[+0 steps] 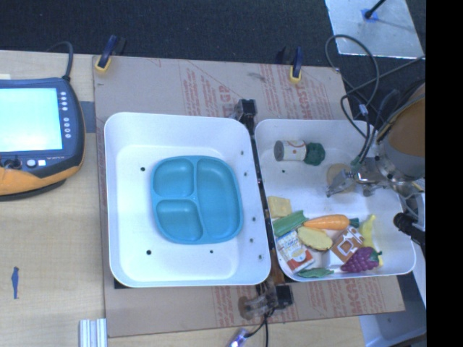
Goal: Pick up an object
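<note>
My gripper [341, 184] hangs over the right side of the right bin [265, 166], reaching in from the right, with nothing visibly held. Just left of it lies a tan rounded piece [335, 171]. Farther back a white cylinder [291, 151] lies beside a dark green lump [315, 153]. Along the bin's front lie toy foods: a carrot [327, 222], a yellow wedge [278, 207], a green pod [289, 223], a potato [315, 238], a sauce packet [291, 252], a small box [349, 245], purple grapes [359, 260] and a yellow banana [369, 228].
The left bin [123, 194] holds a blue divided plate [195, 197]. A control pendant [32, 132] rests at the far left of the bench. Clamps [106, 55] [295, 65] grip the back board edge. Cables [358, 71] loop behind the right bin.
</note>
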Tool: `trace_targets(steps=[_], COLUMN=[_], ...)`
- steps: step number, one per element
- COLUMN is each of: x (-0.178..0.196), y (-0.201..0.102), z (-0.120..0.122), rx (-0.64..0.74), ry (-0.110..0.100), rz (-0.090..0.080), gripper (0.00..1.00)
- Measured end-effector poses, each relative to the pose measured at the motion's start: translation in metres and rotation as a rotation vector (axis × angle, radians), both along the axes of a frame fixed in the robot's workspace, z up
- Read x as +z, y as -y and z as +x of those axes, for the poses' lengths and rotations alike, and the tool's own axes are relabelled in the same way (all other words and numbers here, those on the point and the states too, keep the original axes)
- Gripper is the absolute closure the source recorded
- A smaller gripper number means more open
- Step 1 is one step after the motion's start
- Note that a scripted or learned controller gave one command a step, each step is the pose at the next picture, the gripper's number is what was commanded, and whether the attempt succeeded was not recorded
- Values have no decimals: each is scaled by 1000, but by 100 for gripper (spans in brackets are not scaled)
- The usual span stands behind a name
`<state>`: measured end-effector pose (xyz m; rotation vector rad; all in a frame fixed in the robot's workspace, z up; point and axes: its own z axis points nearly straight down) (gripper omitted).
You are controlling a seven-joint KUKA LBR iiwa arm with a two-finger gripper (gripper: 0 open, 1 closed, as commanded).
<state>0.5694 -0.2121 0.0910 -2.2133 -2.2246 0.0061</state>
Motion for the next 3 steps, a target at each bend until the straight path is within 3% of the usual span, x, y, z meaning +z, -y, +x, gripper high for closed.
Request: trace_targets(steps=[1,2,3], x=[1,-4,6], y=[-43,-81,-82], z=[32,79,79], rx=[2,2,4], ry=[3,-32,-35], rz=[-1,1,5], gripper=[0,0,100])
